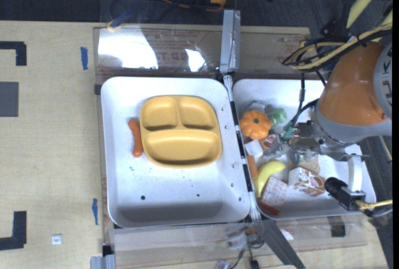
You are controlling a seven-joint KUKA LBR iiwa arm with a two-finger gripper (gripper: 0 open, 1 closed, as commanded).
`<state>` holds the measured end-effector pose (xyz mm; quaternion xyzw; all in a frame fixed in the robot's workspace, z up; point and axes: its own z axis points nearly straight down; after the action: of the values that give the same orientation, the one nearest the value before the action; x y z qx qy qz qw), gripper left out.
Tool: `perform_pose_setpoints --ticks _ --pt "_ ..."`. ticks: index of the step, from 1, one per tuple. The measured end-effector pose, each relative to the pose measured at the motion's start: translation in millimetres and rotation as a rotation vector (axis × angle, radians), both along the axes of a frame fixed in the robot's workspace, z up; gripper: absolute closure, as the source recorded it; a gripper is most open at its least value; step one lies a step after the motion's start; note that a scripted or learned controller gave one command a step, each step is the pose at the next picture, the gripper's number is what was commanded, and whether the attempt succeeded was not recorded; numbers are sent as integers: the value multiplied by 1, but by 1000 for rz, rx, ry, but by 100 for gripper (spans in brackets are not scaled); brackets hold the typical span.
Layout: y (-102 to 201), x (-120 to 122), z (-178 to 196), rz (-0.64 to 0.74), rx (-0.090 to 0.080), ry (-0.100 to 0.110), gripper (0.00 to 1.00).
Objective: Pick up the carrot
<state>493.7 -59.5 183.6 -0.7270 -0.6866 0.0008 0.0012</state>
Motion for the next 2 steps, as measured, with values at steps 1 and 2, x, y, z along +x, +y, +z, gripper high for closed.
perform_pose_setpoints --ticks 1,2 --pt "-32 74 -52 -19 -1 -5 0" --pt "-43 120 -66 147 -4 -15 0"
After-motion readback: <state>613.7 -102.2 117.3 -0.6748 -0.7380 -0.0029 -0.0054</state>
